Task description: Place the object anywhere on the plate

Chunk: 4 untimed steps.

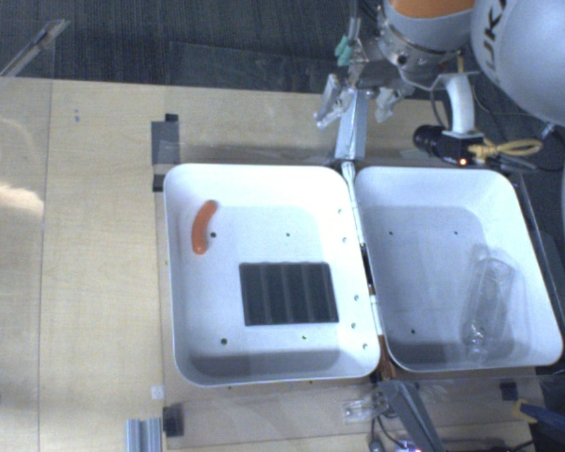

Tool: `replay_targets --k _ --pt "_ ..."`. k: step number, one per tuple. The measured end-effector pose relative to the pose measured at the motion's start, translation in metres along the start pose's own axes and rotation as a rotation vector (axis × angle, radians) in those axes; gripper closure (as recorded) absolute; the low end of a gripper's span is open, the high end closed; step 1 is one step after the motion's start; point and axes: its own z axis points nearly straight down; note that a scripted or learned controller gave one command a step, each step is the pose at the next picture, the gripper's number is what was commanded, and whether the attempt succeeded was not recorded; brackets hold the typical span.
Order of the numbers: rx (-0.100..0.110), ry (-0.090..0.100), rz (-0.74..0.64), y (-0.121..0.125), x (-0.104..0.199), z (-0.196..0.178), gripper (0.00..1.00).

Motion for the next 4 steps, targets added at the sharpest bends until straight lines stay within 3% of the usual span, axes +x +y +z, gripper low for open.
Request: replay_targets --k 1,3,4 --pt "-0.002 0.001 -0.033 0.023 0.043 -0.049 0.00" --pt "-0.001 0.001 -0.175 0.030 0.079 -0.071 0.00" --pt "0.001 0.001 -0.209 0.022 0.037 -0.071 0.00"
